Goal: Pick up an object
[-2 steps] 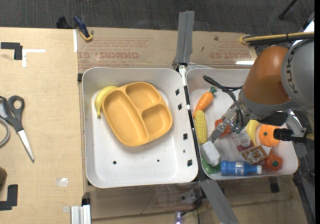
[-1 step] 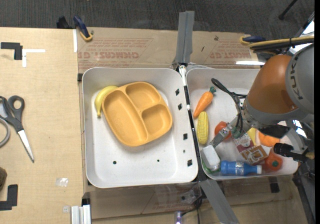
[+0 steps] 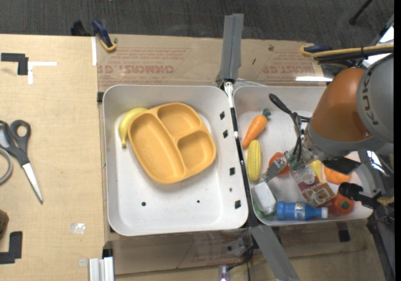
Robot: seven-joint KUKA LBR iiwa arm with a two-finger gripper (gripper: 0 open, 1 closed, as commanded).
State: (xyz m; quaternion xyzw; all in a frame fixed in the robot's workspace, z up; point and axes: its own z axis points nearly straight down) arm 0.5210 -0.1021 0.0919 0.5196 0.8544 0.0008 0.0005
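At the front of the right bin point(image 3: 294, 222) lies a blue bottle point(image 3: 299, 211), with a white block point(image 3: 263, 198) touching its left end; both look light and stiff, though the bottle's round, smooth body may slip unless pinched across its middle. Just behind, the gripper point(image 3: 292, 162) hangs low over a red toy point(image 3: 277, 163) and a printed packet point(image 3: 311, 186); whether it grips anything, I cannot tell. Farther back lie the corn point(image 3: 254, 159) and carrot point(image 3: 255, 128), and the left bin point(image 3: 119, 211) holds a yellow divided plate point(image 3: 170, 142).

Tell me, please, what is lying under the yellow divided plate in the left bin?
A banana pokes out from under the yellow divided plate at its upper-left edge in the left bin. The plate covers the rest of the banana and whatever else may lie beneath.
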